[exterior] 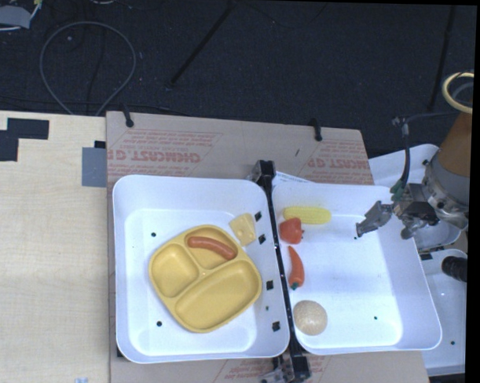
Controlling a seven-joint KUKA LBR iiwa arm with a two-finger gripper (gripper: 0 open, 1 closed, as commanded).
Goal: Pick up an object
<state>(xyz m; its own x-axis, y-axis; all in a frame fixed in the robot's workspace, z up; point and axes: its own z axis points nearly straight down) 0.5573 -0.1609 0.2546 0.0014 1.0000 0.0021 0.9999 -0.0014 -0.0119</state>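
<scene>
**A:** So where are we on this pick? We've got the candidates all sitting in the right bin (409,310): a corn cob (307,216) at the top left of that bin, a tomato (291,230) just below it, a carrot (296,266) running down along the divider, and a pale round ball (309,316) near the bottom left corner. Nothing looks lifted, everything's flat on the bin floor.

**B:** Yeah, we'd call it barely started. The gripper (388,218) is hanging over the upper right part of that bin, right side of the frame, well apart from all four items. Its two fingers look spread apart with nothing between them.

**A:** Closest thing to it is the corn, we reckon, off to its left.

**B:** Agreed. Still left: move over an object, drop down, close, lift. Basically the whole job.

**A:** And the left bin (130,301)?

**B:** Yellow divided plate (209,292) in the middle with a sausage (211,245) in its top compartment, plus a pale yellow chunk (243,227) touching the plate's upper right rim. All of it far from the gripper, so we doubt that's the target.
</scene>
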